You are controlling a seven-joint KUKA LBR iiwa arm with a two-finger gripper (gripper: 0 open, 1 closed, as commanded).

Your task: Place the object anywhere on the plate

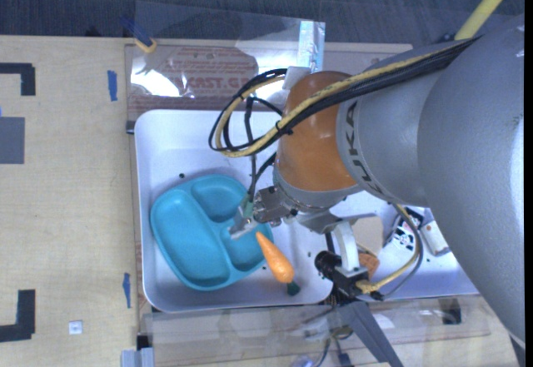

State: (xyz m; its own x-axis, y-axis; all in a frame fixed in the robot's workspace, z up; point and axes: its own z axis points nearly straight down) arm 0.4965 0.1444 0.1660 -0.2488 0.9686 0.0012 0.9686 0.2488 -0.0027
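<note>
The arm (450, 132) fills the right half of the frame: a smooth grey cylindrical body with a glossy orange band (312, 136) above the wrist, and black and yellow cables (250, 120) looping off its left side.

The tabletop (67, 190) at left is pale wood grain, marked with black angle brackets and short blue tape strips.

The white bin (162, 136) sits at frame centre, shallow, with rounded corners and a smooth, slightly glossy floor. A crinkled clear plastic sheet (225, 57) lies above its top edge.

The plate (200, 232) is turquoise plastic, rounded in outline and divided into moulded compartments by raised ridges. It rests in the lower left part of the bin.

The carrot (276, 259) is an orange, tapered toy with a dark green stub at its lower right end. It lies on the bin floor, touching or just overlapping the plate's right rim, its narrow tip pointing to the upper left.

The hand (248, 220) is small and metallic, over the plate's right compartment, just above the carrot's tip. Whether its fingers are spread or closed cannot be told.
</note>
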